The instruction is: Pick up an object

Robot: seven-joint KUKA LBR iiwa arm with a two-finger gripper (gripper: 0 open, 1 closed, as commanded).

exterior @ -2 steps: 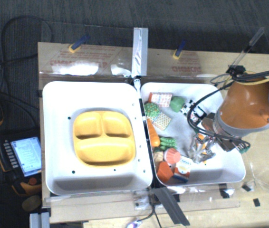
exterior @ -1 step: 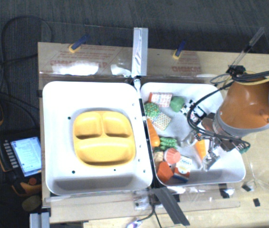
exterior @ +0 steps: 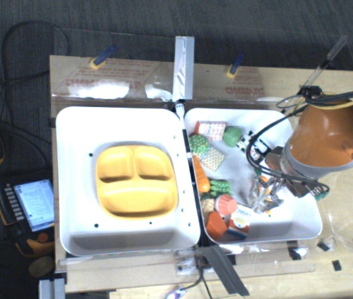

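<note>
Camera view puts my gripper [exterior: 265, 195] low in the right bin [exterior: 307, 220], under the orange band [exterior: 323, 136] of the arm, which comes in from the right. I cannot tell from this angle whether it is spread or pressed together; the metal parts blur into the cables [exterior: 261, 145] looped beside the wrist. I see nothing clearly held.

The objects I could pick lie just to its left, crowded along the bin's left side. Nearest are a red-capped piece [exterior: 226, 204] and a small white item with red and blue [exterior: 239, 220] beside it. Below those sits an orange-red lump [exterior: 214, 225] at the bin's lower left corner. A carrot [exterior: 201, 175] lies lengthwise against the divider, with a green leafy piece [exterior: 219, 185] touching its right side. Further up are a patterned packet [exterior: 211, 159], a green textured piece [exterior: 198, 144], a small box [exterior: 211, 129] and a green ball [exterior: 231, 136] near the top wall.

In the left bin [exterior: 77, 167] a yellow tray [exterior: 137, 180] with three compartments rests in the middle, well apart from my tool.
</note>
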